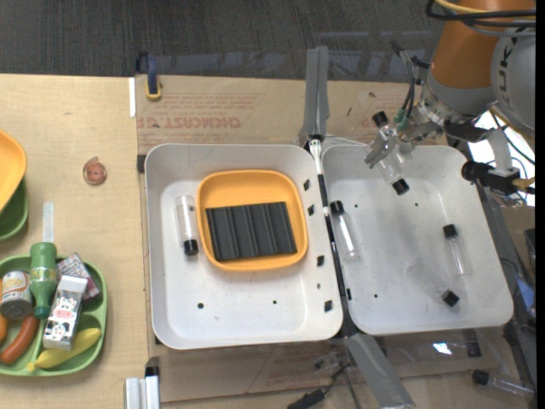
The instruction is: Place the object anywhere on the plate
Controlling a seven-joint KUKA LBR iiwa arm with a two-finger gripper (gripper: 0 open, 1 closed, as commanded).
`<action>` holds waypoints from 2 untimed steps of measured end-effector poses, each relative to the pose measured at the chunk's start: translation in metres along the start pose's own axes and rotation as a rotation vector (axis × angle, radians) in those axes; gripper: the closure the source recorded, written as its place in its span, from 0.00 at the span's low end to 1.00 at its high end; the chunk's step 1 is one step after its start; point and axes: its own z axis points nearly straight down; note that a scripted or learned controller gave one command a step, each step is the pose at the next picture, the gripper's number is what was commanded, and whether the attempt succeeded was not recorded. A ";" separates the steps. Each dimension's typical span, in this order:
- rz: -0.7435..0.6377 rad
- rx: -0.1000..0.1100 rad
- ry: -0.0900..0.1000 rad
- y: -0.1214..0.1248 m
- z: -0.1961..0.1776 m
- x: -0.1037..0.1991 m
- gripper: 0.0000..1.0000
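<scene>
My gripper (385, 149) hangs over the far left corner of the right bin (477, 313). It is shut on a clear tube with a black cap (398, 185), which slants down out of it, cap end lowest. The orange plate (213, 196) sits in the left bin (247, 313), well to the left of the gripper. A black ridged slab (251, 230) lies on the plate.
A second clear tube (184, 221) lies in the left bin beside the plate's left edge. More clear tubes lie in the right bin, one by its left wall (344, 231) and one at the right (456, 252). A green tray of toy food (85, 348) stands at far left.
</scene>
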 end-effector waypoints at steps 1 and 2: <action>-0.195 -0.002 -0.001 0.013 -0.025 0.035 1.00; -0.291 -0.002 -0.002 0.014 -0.047 0.039 1.00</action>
